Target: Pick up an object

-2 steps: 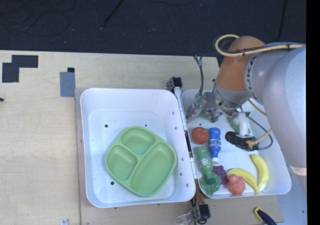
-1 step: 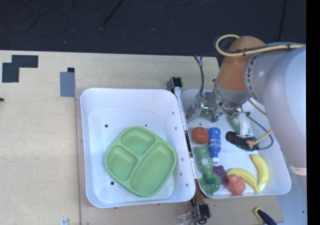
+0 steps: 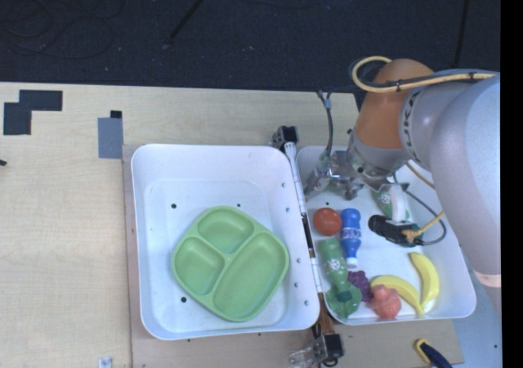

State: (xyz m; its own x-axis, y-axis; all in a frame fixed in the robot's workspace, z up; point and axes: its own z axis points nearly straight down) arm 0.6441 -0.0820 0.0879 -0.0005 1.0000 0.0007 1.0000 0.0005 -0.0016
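Observation:
My gripper [image 3: 331,181] hangs low at the back of the right bin [image 3: 458,305], below the orange wrist band. Just in front of it lie a red ball [image 3: 327,221] and a blue bottle [image 3: 350,234]. Nothing shows in the gripper's grasp. Further forward are a green bottle [image 3: 333,264], purple grapes [image 3: 359,282], two yellow bananas [image 3: 426,276] and a pink-red piece of fruit [image 3: 386,302]. A green and white item [image 3: 394,199] lies to the gripper's right, partly under the arm.
The left bin [image 3: 147,195] holds a green divided plate [image 3: 231,262]. A metal hinge strip [image 3: 298,211] runs between the two bins. The grey arm covers the right bin's far right corner.

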